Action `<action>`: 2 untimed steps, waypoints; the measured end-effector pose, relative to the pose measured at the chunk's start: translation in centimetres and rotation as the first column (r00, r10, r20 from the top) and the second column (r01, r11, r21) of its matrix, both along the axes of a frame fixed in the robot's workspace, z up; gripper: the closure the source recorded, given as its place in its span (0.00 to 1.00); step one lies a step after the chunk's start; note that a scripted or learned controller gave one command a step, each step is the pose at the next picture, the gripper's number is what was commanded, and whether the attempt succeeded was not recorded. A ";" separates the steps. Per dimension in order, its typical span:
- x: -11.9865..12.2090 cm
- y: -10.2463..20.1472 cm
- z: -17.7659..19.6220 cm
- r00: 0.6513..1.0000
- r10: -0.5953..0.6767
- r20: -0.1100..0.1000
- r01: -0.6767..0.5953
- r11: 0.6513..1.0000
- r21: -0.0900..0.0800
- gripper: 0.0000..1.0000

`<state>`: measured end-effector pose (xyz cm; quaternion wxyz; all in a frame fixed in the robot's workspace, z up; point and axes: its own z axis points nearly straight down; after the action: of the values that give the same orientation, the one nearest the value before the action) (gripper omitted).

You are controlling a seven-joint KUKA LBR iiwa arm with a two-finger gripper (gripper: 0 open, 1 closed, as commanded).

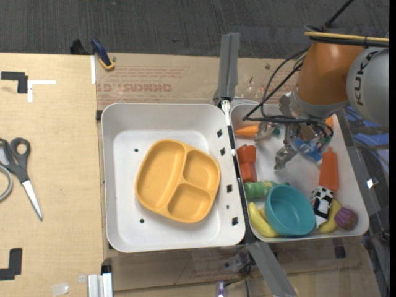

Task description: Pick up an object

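My gripper hangs low over the back of the right bin, under the orange wrist band. A small blue object lies right at the gripper; whether it is gripped is unclear. Around it lie an orange carrot to the left, a red-orange block and a second orange carrot to the right. Nearer the front sit a teal bowl, a green toy, a yellow banana, a black-and-white toy and a purple piece.
The left bin holds a yellow divided plate. Scissors lie on the wooden bench at far left. A grey divider post rises between the bins at the back. Cables hang near the wrist.
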<state>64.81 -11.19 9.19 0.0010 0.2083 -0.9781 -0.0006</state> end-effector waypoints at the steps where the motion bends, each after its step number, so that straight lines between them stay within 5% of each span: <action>1: 0.8 -6.5 -0.2 0.995 0.104 -0.011 -0.104 0.995 0.005 0.00; 2: 0.7 -3.4 -0.3 1.000 0.005 -0.011 -0.005 1.000 0.000 0.00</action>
<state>65.56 -14.61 8.90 0.0064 0.2106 -0.9775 -0.0020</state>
